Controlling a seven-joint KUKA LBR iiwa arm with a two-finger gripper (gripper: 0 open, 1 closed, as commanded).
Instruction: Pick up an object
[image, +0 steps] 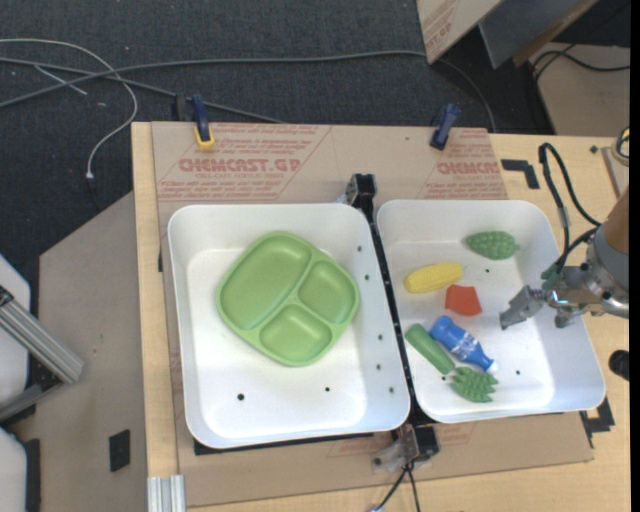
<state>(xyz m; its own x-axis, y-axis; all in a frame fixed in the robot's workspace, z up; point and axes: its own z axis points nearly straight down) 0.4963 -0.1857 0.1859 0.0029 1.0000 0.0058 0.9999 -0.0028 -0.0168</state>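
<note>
Left bin (200, 400): green divided plate (288, 297) fills middle; bare floor along front and left wall.
Right bin (570, 390): yellow piece (433, 277), red block (462, 299), blue bottle (461, 343), green stick (430, 349), leafy piece (474, 384) crowd left half; green leaf (491, 243) near back wall. Bare floor front right, beside gripper (545, 305).

Smooth white plastic bins (200, 300), glossy green plastic tray (288, 297), matt cardboard underlay (240, 160)

Bright, even light; soft shadows.
</note>
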